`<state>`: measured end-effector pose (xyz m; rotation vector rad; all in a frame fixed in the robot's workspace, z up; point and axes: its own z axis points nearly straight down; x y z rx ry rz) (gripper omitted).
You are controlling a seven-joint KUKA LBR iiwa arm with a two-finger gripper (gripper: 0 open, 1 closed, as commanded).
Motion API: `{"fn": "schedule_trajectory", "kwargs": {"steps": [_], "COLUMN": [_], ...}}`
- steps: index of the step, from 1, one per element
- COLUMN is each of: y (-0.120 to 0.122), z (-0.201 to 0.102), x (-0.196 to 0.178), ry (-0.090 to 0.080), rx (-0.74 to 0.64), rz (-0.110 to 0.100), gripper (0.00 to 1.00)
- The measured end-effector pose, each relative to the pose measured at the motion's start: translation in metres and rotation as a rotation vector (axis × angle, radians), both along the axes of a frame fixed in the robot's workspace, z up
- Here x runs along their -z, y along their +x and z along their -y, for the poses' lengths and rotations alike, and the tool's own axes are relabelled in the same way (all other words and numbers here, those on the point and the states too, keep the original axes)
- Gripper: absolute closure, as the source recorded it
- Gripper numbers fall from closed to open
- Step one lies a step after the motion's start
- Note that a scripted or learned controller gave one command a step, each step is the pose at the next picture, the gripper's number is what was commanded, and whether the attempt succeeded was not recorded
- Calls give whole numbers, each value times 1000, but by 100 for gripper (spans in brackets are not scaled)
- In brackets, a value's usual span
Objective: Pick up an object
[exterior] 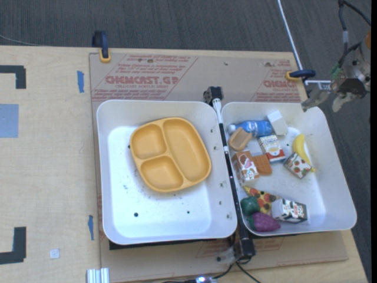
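Observation:
The right bin (336,193) holds several toy food items: a blue bottle (254,127), a white block (277,124), a tan bread piece (240,139), a banana (303,149), small cartons (270,145) (297,166) (293,211), a green pepper (250,205) and a purple piece (265,221). My gripper (324,102) hangs over the bin's far right corner, up and to the right of the white block. Its fingers are spread, open, with nothing between them.
The left bin (115,175) carries a yellow divided plate (169,154). A black clamp (212,94) sits at the far end of the seam between the bins. Clips (103,45) (300,74) pin the cardboard sheet under the bins.

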<state>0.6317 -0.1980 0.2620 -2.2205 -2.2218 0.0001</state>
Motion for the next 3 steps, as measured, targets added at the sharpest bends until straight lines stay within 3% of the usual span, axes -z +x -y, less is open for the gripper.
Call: {"fn": "schedule_trajectory", "kwargs": {"steps": [1,2,3], "y": [14,6,-23], "z": [-4,-24,-60], "x": [121,172,172], "ry": [0,-2,-2], "rx": [-1,-1,0], "rz": [-1,10,11], "gripper": [0,0,0]}}
